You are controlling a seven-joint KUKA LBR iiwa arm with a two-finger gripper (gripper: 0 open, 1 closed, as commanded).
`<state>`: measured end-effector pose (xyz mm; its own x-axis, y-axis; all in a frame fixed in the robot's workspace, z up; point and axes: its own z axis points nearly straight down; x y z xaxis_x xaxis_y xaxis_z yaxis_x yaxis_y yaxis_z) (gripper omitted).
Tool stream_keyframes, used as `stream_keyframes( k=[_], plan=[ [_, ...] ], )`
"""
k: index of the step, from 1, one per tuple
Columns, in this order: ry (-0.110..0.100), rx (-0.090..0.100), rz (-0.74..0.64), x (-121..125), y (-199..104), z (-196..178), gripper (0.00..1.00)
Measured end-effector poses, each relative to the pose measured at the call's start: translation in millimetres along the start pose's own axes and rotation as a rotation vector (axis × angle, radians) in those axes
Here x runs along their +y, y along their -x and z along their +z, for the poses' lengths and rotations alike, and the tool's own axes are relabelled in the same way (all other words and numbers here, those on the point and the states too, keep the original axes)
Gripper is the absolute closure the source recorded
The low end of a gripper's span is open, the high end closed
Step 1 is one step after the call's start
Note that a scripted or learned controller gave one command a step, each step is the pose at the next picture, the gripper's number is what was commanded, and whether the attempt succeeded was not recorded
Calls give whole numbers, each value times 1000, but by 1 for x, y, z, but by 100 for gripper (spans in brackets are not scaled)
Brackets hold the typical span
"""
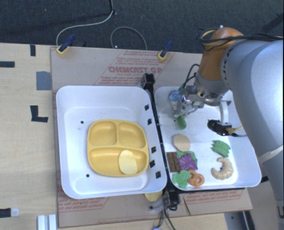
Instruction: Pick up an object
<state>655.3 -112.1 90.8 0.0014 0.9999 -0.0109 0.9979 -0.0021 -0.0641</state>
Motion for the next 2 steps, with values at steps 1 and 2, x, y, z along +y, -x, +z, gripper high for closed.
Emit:
stream_keyframes(
  k=[1,2],
  plan=[
    [69,11,-4,-59,-43,-96,100],
    [62,11,-1,-96,-25,-116,100]
  ],
)
